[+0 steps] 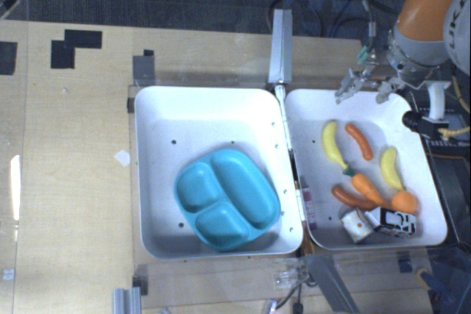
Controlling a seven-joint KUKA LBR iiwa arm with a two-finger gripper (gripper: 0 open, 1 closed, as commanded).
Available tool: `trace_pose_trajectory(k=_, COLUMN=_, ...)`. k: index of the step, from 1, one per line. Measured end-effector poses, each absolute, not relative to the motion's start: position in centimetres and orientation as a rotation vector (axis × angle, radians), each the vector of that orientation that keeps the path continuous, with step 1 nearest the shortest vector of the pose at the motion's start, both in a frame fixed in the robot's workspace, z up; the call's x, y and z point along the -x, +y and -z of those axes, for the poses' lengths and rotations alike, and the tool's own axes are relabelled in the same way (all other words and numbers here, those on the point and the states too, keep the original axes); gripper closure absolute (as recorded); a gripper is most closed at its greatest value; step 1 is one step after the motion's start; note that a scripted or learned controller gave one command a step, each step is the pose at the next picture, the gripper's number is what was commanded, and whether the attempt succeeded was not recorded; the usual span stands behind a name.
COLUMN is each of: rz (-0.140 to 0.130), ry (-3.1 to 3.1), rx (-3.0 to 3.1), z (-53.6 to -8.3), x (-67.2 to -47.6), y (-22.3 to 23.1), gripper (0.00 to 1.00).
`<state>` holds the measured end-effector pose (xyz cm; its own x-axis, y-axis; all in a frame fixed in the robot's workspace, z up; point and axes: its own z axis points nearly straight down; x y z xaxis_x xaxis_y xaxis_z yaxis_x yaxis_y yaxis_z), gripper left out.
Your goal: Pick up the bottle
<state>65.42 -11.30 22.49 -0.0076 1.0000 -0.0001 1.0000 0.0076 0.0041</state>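
Note:
The bottle (381, 221) lies on its side at the near edge of the right bin (313, 110). It is small, with a pale cap end on the left and a black-and-white labelled body on the right. My gripper (365, 91) hangs above the far edge of the same bin, well away from the bottle. Its fingers are spread apart and nothing is between them, so it is open.
Around the bottle in the right bin lie two yellow bananas (333, 143), two red sausages (359, 141), a carrot (366, 188) and an orange ball (403, 201). A blue divided plate (227, 196) sits in the left bin (158, 121). Cables run behind the bins.

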Motion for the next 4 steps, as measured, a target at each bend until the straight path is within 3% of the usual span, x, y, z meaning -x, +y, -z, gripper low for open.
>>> trace_pose_trajectory(k=1, rz=-0.006, ry=2.109, rx=-2.317, z=-37.4, x=-63.4, y=-19.1, gripper=0.0)
trace_pose_trajectory(k=2, rz=-0.006, ry=2.005, rx=-2.41, z=-42.0, x=-63.1, y=-18.3, gripper=0.0)
trace_pose_trajectory(k=3, rz=-0.007, ry=2.113, rx=-2.318, z=-43.6, x=-65.9, y=-8.8, gripper=0.0)
trace_pose_trajectory(k=4, rz=-0.008, ry=1.995, rx=-2.42, z=-43.7, x=-66.9, y=-4.7, gripper=0.0)
